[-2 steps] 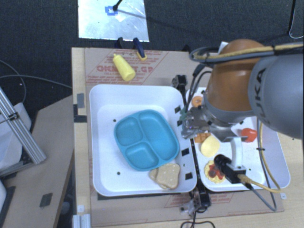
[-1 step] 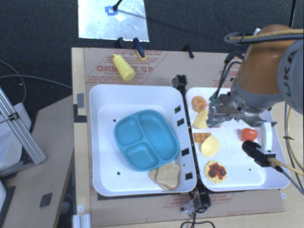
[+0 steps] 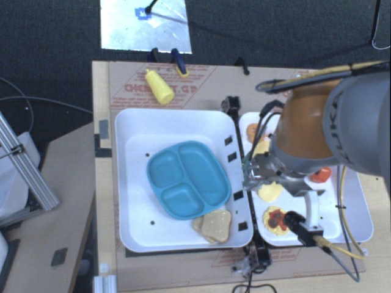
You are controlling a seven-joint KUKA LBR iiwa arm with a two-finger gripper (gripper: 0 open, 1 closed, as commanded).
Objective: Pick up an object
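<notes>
Over the right bin (image 3: pixel 360 224), the grey-and-orange arm (image 3: pixel 324 127) — gripper (image 3: pixel 259 174) low near the divider, its state impossible to tell from here. Beneath it, a pale yellow piece (image 3: pixel 270 192), a red-and-yellow piece (image 3: pixel 276 218) and an orange one (image 3: pixel 320 175). In the left bin (image 3: pixel 177 122), a blue divided plate (image 3: pixel 188 179) touching a tan bread slice (image 3: pixel 214 226) — a yellow bottle (image 3: pixel 159 86) beyond on cardboard.

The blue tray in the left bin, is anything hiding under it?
A tan bread slice lies at the blue tray's lower edge, maybe tucked slightly beneath. Around it is the white bin's floor. Whatever lies directly underneath the tray is covered.
</notes>
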